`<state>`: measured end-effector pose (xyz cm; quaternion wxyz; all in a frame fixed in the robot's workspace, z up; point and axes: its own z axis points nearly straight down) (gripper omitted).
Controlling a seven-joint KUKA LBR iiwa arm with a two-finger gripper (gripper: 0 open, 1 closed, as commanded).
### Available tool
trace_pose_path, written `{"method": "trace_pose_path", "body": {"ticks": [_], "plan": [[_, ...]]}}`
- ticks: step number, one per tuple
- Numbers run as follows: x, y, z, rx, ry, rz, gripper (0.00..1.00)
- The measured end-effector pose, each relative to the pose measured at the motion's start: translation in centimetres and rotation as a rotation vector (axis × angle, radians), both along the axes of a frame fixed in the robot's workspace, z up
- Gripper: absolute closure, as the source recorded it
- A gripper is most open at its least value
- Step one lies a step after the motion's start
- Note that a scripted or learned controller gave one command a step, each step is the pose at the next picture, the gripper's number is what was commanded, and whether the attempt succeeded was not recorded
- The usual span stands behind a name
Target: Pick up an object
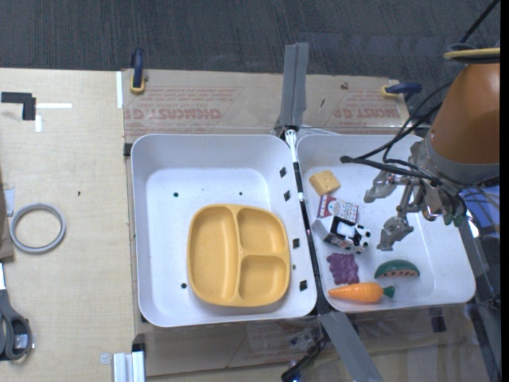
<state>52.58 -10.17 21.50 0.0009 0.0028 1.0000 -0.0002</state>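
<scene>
Yellow divided plate, orange carrot, purple grapes, black-and-white cow, 2 white bins.

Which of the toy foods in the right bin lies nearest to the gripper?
The watermelon slice, just below the gripper. The carrot, grapes and cheese all lie farther away.

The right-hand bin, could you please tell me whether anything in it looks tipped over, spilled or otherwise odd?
Nothing looks spilled or broken. The small black-and-white toy cow lies on its side, half over a small white printed carton, beside the purple toy grape bunch. The orange toy carrot rests against the right-hand white bin at its front wall.
</scene>
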Motion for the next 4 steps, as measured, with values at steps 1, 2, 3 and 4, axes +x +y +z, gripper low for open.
{"method": "trace_pose_path", "body": {"ticks": [1,2,3,4], "plan": [[1.4,-3.3,-7.3,0.000,0.002,-0.554,0.00],[11.8,-5.8,-11.0,0.000,-0.001,-0.857,0.00],[11.2,-9.2,-12.3,0.000,-0.001,-1.374,0.00],[13.5,-11.2,-12.2,0.006,0.013,-1.619,0.00]]}}
